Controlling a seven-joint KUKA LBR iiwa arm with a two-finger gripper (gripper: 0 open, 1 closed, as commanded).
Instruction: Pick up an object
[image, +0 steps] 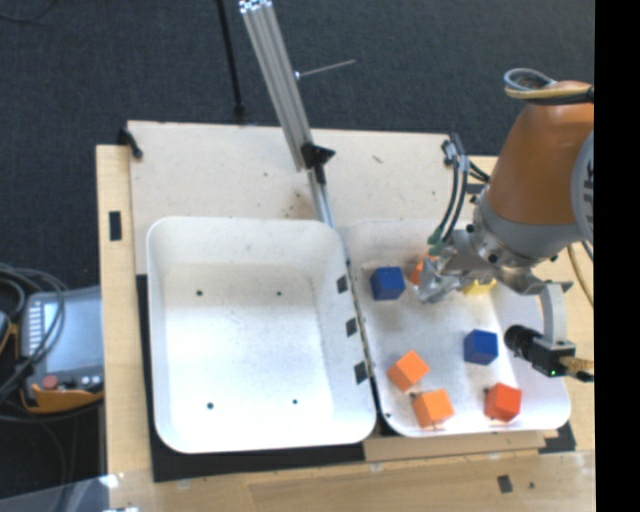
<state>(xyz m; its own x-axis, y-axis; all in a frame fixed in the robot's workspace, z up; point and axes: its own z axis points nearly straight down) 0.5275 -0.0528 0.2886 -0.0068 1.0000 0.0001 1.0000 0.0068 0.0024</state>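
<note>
Reaching in from the right, my arm (540, 170) hangs over the far part of the right bin (530, 415), orange band uppermost, with my gripper (432, 287) low above the bin floor near its far-left area. Whether it is parted, together or clamped on anything I cannot tell; the wrist body and cabling cover too much of it. Just left of the gripper sits a blue cube (387, 283), close to the bin's left wall. A small orange piece (417, 272) shows between that cube and the gripper, partly hidden, contact not resolvable. A yellow object (482, 286) peeks out on the right side of the gripper, mostly covered by my wrist. Nearer in the same bin: a second blue cube (481, 346) toward the right, an orange cube (408, 369) left of centre, another orange cube (432, 407) just nearer and right of it, close but I cannot tell if touching, and a red-orange block (503, 402) at the near right. All of these rest on the bin floor. The left bin (160, 300) lies alongside, its right rim meeting the right bin's left rim. A slanted aluminium rail (283, 90) rises from the far side of the bench (115, 300) between the bins.
</note>
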